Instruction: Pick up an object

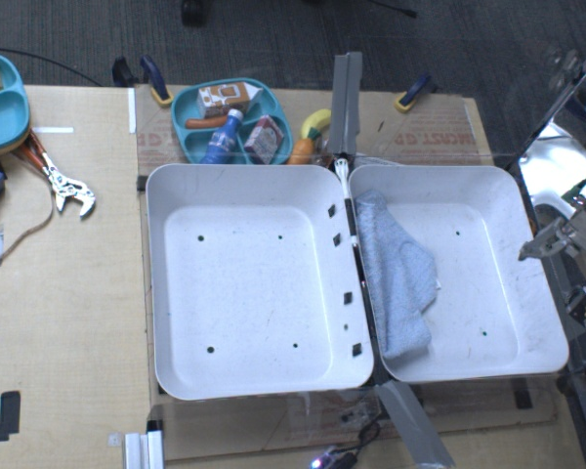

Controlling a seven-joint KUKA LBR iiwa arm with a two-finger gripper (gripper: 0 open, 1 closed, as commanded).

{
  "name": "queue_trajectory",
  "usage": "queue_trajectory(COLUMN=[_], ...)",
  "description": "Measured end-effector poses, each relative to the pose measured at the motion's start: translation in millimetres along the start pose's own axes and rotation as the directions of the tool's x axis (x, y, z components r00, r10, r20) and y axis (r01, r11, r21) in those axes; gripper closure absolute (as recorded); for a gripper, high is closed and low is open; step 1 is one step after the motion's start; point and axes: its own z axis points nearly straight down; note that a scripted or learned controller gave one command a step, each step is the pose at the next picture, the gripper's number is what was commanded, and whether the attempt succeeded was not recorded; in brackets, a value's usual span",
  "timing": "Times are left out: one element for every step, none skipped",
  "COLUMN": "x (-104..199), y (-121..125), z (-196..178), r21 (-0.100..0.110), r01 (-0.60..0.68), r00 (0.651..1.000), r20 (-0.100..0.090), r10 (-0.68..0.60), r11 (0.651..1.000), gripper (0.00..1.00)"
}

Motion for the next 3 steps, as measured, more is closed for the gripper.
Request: queue_trajectory(x=[10,54,1], y=[-11,-45,1], z=[-124,6,-6], r21=[0.000,0.003,0.001], r01=[0.068,0.063,-0.034], r00=[0.998,0.998,0.999], r20=[0.001,0.001,0.001], r10=[-0.068,-0.063,0.034], r11=[0.998,0.998,0.999], gripper=[0.00,0.00,0.00])
